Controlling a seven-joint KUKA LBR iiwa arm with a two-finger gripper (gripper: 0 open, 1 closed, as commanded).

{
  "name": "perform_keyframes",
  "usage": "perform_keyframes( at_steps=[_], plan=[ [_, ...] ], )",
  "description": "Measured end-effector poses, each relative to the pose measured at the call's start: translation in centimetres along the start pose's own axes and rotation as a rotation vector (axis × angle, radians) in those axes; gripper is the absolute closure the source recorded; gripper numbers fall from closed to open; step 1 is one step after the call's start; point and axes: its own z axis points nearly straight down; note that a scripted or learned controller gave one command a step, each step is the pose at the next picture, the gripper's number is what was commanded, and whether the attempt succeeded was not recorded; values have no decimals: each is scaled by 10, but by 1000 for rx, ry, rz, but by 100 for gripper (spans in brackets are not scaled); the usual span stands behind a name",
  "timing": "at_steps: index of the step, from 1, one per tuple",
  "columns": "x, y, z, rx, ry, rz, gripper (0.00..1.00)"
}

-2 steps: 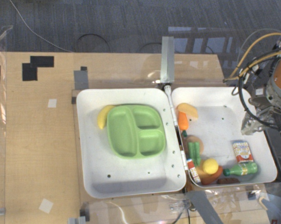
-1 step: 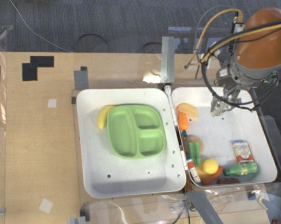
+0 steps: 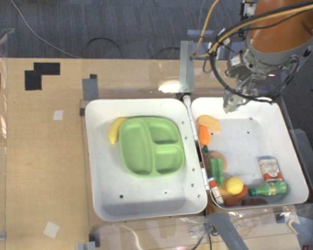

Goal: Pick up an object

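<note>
My gripper [image 3: 233,101] hangs over the far edge of the right bin [image 3: 250,138], above bare white floor, with nothing seen in it. Along that bin's left wall lie a pale orange wedge [image 3: 210,123], a carrot [image 3: 203,136] and a green vegetable [image 3: 216,169]. At the near edge sit a lemon [image 3: 233,185], a brown item [image 3: 233,199], a green bottle [image 3: 268,189] lying on its side and a small red-labelled can [image 3: 270,169]. The left bin [image 3: 99,166] holds a green divided plate [image 3: 150,146] and a banana [image 3: 114,130] tucked against the plate's left edge.
A metal divider [image 3: 194,146] runs between the two bins. A grey post [image 3: 185,69] stands behind them, and cables [image 3: 215,36] loop from the arm above the right bin's far edge. Wooden bench [image 3: 38,153] spreads to the left.
</note>
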Motion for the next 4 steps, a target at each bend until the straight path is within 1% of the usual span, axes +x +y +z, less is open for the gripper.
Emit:
perform_keyframes(
  at_steps=[1,2,3,4],
  plan=[
    [-18,59,2,-5,1,-142,100],
    [15,172,80,-14,0,-285,100],
    [98,108,-3,1,9,-251,100],
    [143,166,122,-12,-1,-545,100]
  ],
)
